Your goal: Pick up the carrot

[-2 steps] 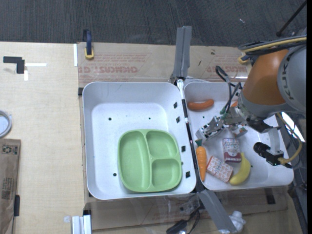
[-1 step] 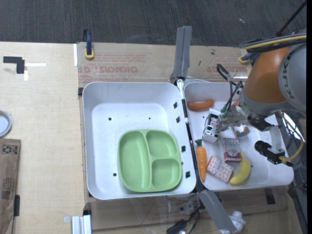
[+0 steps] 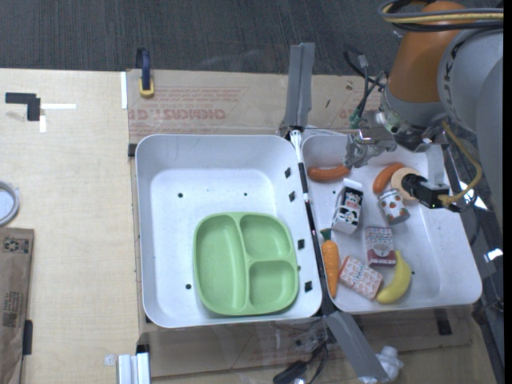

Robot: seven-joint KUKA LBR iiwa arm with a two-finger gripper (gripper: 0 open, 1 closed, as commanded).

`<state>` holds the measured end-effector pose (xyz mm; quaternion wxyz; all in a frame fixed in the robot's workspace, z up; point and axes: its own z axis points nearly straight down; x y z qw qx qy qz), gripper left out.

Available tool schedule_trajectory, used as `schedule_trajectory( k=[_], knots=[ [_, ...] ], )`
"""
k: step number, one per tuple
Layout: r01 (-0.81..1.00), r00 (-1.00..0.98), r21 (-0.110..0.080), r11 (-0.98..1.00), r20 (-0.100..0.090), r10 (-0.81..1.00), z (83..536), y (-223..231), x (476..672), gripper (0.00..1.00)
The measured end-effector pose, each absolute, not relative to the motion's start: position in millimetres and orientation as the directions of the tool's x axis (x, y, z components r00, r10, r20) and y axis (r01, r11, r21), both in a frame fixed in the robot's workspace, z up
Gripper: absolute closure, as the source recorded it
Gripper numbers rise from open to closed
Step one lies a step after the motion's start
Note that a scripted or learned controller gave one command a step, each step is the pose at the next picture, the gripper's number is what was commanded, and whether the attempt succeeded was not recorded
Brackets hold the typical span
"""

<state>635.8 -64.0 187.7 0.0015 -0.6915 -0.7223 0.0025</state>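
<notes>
The grey arm [image 3: 460, 62] reaches in from the right, and its gripper [image 3: 364, 146] hangs over the far end of the right bin [image 3: 448, 290], close to that bin's back wall. Whether it is open or closed cannot be told, and nothing is seen held in it. To the gripper's left lies the left bin [image 3: 160, 214], holding a green divided plate [image 3: 244, 262] toward its near side, with bare white floor beyond it. Nearer the viewer than the gripper, the right bin is crowded: a banana [image 3: 396, 280] by the near wall, a red packet [image 3: 360, 278] beside it, a small wrapped pack [image 3: 379, 241], and an upright milk carton [image 3: 348, 206] just below the gripper. The carrot [image 3: 330, 261] lies well below and slightly left of the gripper, along the wall between the bins, touching it, the red packet just to its right. A red sausage [image 3: 328, 172] lies just below-left of the gripper, and an orange one [image 3: 387, 174] just right.
</notes>
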Motion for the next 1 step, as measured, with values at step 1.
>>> schedule_trajectory(
  k=[1],
  knots=[
    [0.993,-0.117,-0.008,0.117,-0.001,0.993,187.1,-58.1,622.5,1.00]
  ],
)
